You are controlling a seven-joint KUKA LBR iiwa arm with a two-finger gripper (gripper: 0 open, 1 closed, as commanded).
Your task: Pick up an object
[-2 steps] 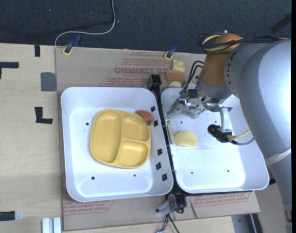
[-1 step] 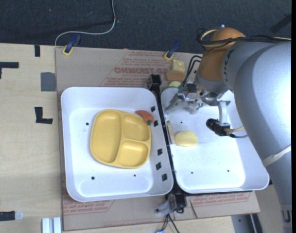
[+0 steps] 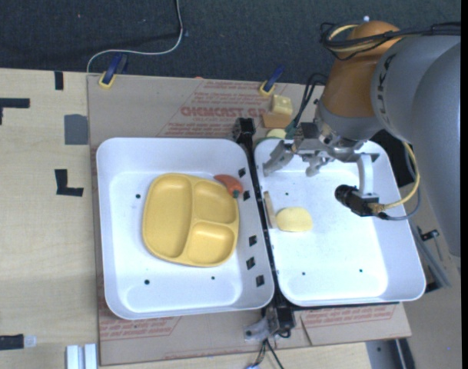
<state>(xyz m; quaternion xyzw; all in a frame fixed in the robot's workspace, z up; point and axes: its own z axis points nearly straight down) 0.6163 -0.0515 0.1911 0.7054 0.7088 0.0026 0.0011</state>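
Note:
A pale yellow rounded object (image 3: 293, 220) lies in the right bin (image 3: 372, 275), near its left wall. My gripper (image 3: 295, 161) hangs over the back left part of that bin, some way behind the yellow object. Its two silver fingers (image 3: 275, 160) are spread apart with nothing between them. In the left bin (image 3: 122, 283) rests a yellow compartment plate (image 3: 190, 219). A small red-orange object (image 3: 230, 183) sits by the plate's upper right edge, close to the wall between the bins.
A tan block (image 3: 278, 111) and a small pale object (image 3: 276, 134) sit behind the right bin's back left corner. A black cable part (image 3: 355, 199) hangs from the arm over the right bin. The bins' shared wall (image 3: 257, 214) runs down the middle.

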